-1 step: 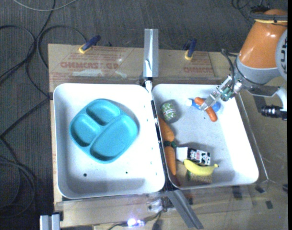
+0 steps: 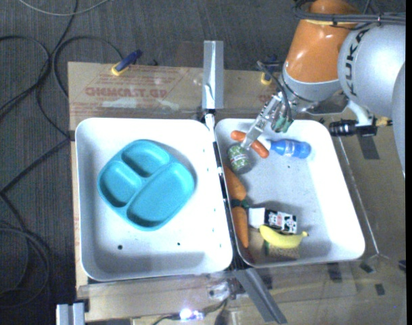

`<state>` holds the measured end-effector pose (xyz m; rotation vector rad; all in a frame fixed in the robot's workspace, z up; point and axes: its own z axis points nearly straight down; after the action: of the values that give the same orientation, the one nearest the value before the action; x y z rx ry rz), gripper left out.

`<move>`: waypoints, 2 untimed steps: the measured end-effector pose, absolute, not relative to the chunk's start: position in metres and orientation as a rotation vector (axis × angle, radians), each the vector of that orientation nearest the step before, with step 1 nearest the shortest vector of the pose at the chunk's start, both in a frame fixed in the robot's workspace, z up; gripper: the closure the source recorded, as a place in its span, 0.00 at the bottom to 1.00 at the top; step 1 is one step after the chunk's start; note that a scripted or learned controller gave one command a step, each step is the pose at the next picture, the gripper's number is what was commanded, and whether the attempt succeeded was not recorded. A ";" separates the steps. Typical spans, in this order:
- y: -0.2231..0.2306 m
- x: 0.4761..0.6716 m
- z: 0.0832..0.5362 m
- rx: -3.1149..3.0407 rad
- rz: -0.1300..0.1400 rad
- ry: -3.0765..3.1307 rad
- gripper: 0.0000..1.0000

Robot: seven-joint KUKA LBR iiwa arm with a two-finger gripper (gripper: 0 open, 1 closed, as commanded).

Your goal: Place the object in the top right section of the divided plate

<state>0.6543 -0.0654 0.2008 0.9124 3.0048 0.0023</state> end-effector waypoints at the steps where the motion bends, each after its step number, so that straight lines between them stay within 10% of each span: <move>1: 0.020 0.637 0.212 1.316 0.002 2.853 1.00; 2: 0.111 0.657 0.180 1.242 -0.002 2.887 1.00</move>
<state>0.6568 0.1109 0.1798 1.2423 2.8869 -0.0023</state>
